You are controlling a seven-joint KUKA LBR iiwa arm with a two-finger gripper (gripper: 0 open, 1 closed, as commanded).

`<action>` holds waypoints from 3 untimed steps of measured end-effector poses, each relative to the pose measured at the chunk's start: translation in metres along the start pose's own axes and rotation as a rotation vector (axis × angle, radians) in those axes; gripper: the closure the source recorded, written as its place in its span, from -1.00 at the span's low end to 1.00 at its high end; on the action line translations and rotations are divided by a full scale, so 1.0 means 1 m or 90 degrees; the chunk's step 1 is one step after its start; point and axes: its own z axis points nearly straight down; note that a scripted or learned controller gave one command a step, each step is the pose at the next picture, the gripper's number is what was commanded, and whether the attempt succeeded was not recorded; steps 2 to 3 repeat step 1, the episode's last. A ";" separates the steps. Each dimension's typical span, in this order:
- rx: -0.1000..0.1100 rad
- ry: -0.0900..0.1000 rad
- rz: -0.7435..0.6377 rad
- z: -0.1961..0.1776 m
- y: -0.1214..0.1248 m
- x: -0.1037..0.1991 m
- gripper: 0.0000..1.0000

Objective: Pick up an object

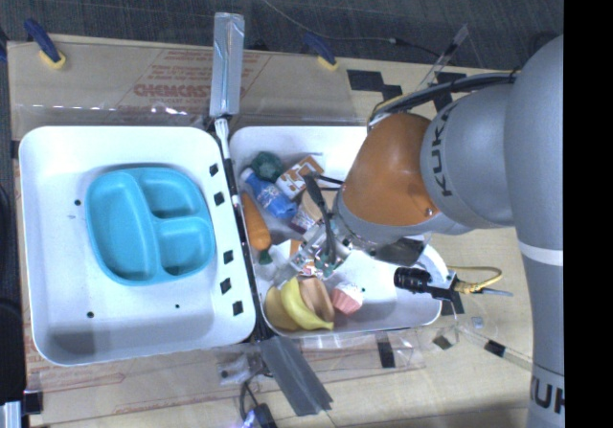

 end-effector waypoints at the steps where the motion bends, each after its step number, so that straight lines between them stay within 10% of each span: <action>1: 0.000 -0.001 -0.144 -0.057 0.032 -0.026 -1.00; 3: 0.000 -0.001 -0.144 -0.057 0.032 -0.026 -1.00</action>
